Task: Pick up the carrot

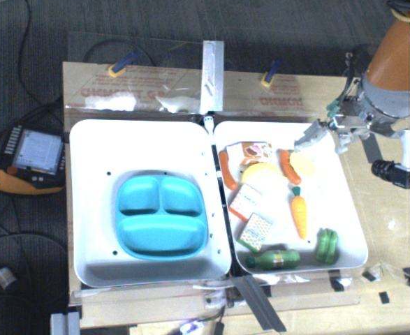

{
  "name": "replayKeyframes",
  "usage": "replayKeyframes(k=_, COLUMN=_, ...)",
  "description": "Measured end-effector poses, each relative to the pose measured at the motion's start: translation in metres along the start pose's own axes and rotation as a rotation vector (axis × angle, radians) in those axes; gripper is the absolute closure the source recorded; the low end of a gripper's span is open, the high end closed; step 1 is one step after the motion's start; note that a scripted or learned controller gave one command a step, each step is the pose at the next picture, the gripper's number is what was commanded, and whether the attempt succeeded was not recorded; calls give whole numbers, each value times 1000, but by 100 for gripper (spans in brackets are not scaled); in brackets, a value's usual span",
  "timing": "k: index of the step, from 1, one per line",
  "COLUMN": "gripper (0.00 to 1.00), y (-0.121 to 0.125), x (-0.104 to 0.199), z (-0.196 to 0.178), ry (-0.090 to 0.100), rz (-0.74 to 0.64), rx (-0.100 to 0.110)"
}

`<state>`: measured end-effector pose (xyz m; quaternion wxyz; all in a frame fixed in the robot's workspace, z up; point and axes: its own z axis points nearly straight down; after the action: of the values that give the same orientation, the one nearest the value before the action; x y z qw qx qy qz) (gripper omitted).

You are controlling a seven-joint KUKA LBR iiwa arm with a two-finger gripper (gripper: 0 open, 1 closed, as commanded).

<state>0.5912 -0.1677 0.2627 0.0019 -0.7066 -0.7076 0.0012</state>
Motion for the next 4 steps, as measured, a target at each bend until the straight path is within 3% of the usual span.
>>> replayKeyframes(k=1, gripper=0, y=-38, x=-44, z=101, ry=0, rz=-36, rx=1)
replayKeyframes(k=2, gripper=0, y=-39, x=-49, z=162, ry=4, rz=-315, rx=-5)
replayKeyframes(k=3, gripper=0, y=-57, x=-56, z=150, ry=0, rz=-439, rx=-2)
replayKeyframes(k=4, gripper=100, y=-56, x=-54, z=143, ry=3, rz=-438, rx=-2)
